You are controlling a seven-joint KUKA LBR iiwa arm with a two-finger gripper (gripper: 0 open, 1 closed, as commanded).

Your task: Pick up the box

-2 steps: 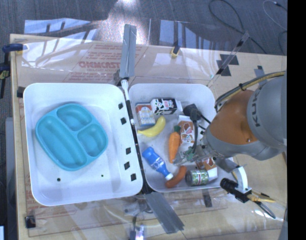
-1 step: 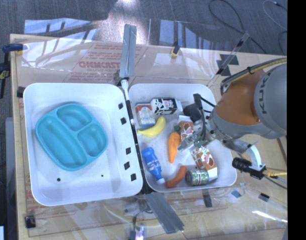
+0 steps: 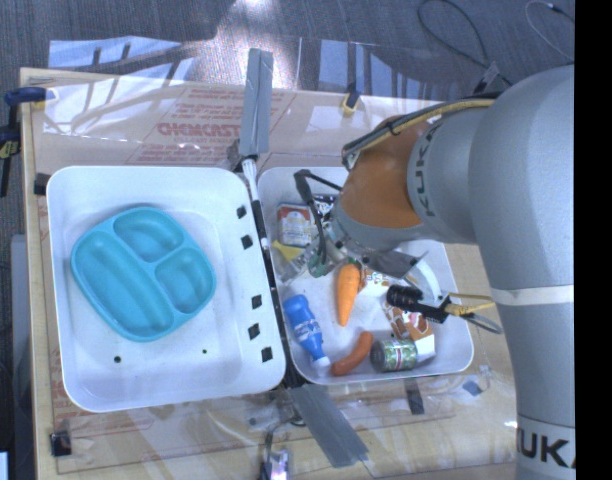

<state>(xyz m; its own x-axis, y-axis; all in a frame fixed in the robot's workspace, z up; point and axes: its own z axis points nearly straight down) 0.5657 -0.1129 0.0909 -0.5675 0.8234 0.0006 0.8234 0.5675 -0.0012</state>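
Observation:
A small box with a red, white and yellow print lies at the far left of the right bin. My gripper reaches down into that bin just right of the box, close beside its near corner. Its tip is dark and half hidden under the orange-banded wrist. I cannot tell whether it touches the box. Nothing is seen lifted.
In the right bin lie an orange carrot, a blue bottle, a reddish sausage, a green can and a brown-and-white pack. The left bin holds a blue divided plate. A grey divider runs between the bins.

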